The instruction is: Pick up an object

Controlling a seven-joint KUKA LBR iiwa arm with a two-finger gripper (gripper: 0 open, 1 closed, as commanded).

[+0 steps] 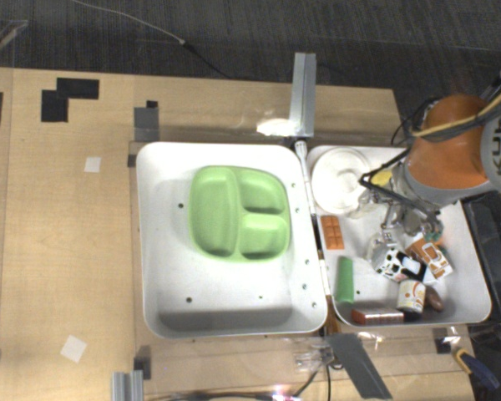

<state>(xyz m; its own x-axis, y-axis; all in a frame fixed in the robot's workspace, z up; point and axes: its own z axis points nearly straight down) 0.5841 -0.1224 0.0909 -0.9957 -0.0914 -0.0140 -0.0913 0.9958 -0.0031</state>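
Observation:
My gripper (392, 234) hangs low over the middle of the right bin (476, 303), below the arm's orange band (451, 144). Just under it lies a small black-and-white object (392, 264), with an orange-and-white packet (432, 257) to its right. I cannot make out whether anything is held. Also in this bin are a white bowl (338, 180) at the back left, an orange-brown block (332, 232), a green cylinder (344, 279), a brown bar (377, 316) and a small can (411, 296).
The left bin (163, 307) holds a green divided plate (238, 211). A metal post (304, 94) stands at the back between the two bins. Cables run along the arm at the right.

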